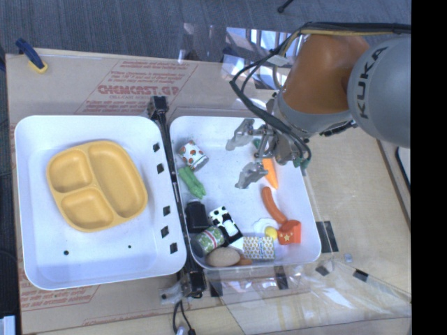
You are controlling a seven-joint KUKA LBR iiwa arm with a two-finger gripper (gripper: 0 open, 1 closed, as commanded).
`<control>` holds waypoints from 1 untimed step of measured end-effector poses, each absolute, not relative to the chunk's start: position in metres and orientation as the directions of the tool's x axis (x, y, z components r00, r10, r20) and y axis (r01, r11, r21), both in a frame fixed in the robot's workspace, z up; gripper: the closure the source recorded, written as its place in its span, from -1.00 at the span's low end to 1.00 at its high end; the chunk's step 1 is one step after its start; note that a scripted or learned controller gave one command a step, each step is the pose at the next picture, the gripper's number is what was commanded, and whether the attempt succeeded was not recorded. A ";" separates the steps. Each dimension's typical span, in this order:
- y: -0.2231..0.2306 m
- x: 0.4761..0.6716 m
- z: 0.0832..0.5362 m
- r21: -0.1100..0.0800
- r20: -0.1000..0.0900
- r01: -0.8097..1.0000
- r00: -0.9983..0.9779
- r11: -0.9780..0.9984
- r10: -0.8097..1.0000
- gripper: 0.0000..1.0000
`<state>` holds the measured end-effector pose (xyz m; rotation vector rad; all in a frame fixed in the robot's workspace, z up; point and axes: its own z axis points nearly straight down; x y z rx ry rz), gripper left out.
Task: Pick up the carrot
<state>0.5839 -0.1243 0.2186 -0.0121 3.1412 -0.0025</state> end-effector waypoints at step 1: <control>-0.212 0.594 0.208 -0.004 -0.002 -0.368 -0.930 0.930 -0.368 -1.00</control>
